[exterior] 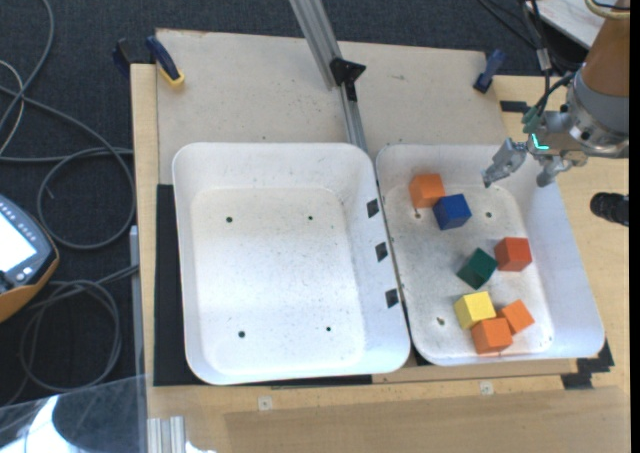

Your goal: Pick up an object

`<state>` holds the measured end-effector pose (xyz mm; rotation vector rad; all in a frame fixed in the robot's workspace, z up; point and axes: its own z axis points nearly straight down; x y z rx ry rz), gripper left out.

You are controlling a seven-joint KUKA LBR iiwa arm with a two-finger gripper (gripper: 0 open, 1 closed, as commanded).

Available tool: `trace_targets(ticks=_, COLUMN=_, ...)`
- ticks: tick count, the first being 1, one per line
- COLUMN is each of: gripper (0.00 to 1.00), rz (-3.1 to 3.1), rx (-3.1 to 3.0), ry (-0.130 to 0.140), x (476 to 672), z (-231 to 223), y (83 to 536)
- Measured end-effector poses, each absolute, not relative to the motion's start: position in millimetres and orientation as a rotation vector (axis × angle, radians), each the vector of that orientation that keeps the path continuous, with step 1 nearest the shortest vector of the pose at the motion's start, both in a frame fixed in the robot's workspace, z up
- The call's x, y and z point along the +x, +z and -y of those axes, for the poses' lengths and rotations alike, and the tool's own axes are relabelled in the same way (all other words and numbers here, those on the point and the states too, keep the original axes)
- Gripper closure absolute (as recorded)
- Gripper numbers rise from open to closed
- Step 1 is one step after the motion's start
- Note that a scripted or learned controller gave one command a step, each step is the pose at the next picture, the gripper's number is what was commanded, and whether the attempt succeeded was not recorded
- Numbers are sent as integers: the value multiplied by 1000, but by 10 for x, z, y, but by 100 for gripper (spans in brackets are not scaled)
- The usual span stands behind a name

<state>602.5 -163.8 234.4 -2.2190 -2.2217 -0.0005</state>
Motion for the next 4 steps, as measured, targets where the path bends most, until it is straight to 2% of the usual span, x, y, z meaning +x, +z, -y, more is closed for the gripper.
trace_targets(ticks=1, gripper=0, rz=2219, rx=-2217, ry=5, x=6040, z=1645, y=1919)
trace_targets(ticks=2, gripper=0, rz=2218, rx=-2216, ry=5, x=5959, z=1567, y=1417)
trace_targets(ticks=3, gripper=0, rz=2230, rx=-2226, ry=-11, x=6002, z=1574, y=1165)
trace_targets(ticks=4, gripper=100, rz=2230, rx=-2228, ry=-15, x=6011, z=1571, y=1267)
